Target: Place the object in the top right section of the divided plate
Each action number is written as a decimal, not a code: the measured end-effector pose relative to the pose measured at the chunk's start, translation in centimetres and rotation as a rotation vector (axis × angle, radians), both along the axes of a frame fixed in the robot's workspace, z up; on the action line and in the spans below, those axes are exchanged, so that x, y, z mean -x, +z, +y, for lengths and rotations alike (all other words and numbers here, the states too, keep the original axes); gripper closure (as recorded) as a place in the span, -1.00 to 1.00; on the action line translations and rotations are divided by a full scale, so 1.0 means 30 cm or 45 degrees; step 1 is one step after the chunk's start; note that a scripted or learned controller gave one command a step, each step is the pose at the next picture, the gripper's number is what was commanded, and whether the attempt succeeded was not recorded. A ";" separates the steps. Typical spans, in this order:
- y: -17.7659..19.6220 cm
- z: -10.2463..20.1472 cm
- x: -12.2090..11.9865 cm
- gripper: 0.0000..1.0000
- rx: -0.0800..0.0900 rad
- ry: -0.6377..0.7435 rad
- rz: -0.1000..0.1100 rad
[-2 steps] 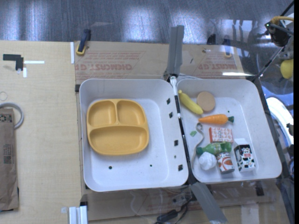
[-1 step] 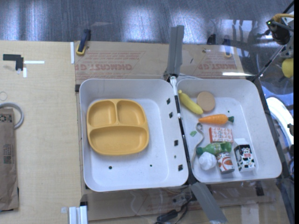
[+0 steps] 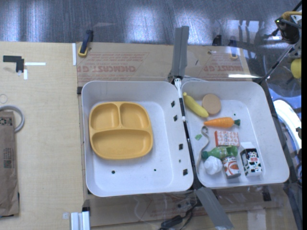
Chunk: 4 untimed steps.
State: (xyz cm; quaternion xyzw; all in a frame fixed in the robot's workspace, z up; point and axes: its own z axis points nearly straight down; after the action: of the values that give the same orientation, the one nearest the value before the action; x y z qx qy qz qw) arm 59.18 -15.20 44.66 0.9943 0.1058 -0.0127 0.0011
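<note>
A yellow divided plate (image 3: 121,130) lies in the left white bin (image 3: 96,176); it has two small sections at the top and one wide section below, and all three hold nothing. The top right section (image 3: 135,114) faces the divider between the bins. In the right bin (image 3: 268,109) lie a yellow banana (image 3: 195,106), a tan round disc (image 3: 211,103), an orange carrot (image 3: 220,122), a red and white packet (image 3: 226,138), a green vegetable (image 3: 220,153), a white garlic-like lump (image 3: 212,165), a small can (image 3: 231,167) and a cow-print carton (image 3: 251,162).
A grey bar (image 3: 181,51) runs back from the seam between the bins. Cardboard (image 3: 124,63) lies behind both bins. A brown paper bag (image 3: 7,162) sits at the bench's left edge. Yellow and black equipment (image 3: 288,25) stands at the far right.
</note>
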 end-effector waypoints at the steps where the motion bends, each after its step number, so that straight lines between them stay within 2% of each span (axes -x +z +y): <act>1: -0.840 -0.051 -0.049 1.00 -0.007 -0.012 -0.024; 2: -1.148 0.099 -0.021 1.00 -0.005 -0.016 -0.033; 3: -1.036 -0.115 -0.175 1.00 -0.006 -0.012 -0.029; 4: -0.869 0.053 -0.159 1.00 -0.007 0.119 -0.028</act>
State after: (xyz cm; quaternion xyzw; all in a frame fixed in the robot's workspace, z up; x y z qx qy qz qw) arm 63.96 -13.60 18.60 0.9883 0.1523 -0.0013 0.0000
